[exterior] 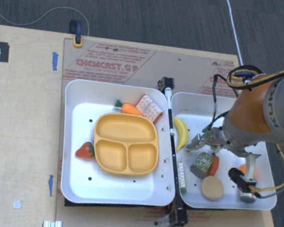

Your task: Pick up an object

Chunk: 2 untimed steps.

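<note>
Can (202, 163) is lain in right bin (268, 205) betw. banana (182, 132) & round block (212, 188), w/ gripper (198, 143) spread open just above it, nothing gripped, near divider edge.

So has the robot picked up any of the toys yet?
Not yet, as far as this view shows. The gripper hangs low in the right bin, just above the small can and beside the banana, so it looks mid-try. Nothing is visibly lifted. The round tan piece lies in that bin; the carrot, strawberry and yellow divided plate sit in the left bin. Grabbing and lifting remain.
</note>
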Tool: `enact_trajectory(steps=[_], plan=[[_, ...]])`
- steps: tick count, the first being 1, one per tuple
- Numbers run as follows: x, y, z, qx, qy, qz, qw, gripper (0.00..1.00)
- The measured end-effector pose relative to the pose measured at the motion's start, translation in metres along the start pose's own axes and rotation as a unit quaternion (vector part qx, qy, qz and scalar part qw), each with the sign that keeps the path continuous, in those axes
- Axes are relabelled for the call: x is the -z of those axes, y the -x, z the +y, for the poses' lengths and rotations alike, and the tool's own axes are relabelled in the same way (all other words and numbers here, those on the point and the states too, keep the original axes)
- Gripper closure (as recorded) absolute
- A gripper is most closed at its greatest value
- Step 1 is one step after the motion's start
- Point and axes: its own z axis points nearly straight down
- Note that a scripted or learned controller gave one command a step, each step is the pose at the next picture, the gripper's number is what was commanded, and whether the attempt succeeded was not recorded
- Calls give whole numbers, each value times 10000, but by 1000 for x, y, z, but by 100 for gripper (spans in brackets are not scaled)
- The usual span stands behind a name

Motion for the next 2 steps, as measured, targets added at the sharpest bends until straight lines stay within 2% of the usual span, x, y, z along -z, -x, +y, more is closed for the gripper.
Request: enact_trajectory(steps=[1,2], plan=[[12,4,2,-18,39,-39,10000,100],[58,82,-41,-5,-58,17,10000,100]])
